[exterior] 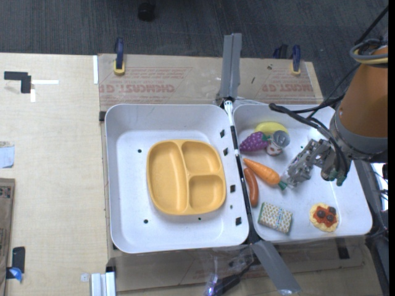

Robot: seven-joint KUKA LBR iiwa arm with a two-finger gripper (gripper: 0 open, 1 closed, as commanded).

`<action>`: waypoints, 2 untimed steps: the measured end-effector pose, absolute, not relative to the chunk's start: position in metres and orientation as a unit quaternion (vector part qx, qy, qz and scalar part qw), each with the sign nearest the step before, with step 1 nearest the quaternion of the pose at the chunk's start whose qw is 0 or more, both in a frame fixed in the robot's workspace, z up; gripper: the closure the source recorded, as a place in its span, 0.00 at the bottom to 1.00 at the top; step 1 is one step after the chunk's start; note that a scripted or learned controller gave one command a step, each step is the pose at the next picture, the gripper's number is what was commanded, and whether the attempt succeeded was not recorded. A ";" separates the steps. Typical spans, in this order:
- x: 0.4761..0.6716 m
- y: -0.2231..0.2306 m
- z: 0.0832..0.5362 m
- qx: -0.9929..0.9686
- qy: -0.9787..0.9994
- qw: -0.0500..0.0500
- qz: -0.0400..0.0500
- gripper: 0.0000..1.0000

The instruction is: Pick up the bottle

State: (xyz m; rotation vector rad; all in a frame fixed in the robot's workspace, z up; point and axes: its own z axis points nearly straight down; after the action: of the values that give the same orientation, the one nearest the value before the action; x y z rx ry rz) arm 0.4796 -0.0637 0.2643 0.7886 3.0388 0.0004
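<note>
Gripper point(299, 169) — bottle point(281, 139) perhaps just up-left.

Even, bright light falls from above on my bench. The white bins point(117, 184) glare faintly along their rims, and shadows beneath the yellow plate point(185, 176) stay soft. Focus is fair, though small things look slightly grainy.

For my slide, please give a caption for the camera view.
KUKA arm's gripper over the right bin of toy food, beside a carrot; yellow divided plate in the left bin.
</note>
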 end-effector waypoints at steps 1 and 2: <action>0.480 -0.064 0.264 0.251 0.968 0.001 0.000 0.00; 0.478 -0.090 0.295 0.400 0.916 0.001 0.000 0.00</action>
State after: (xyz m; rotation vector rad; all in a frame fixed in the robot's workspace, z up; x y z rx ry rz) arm 0.4784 -0.0897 0.2947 1.2566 2.8772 -0.0008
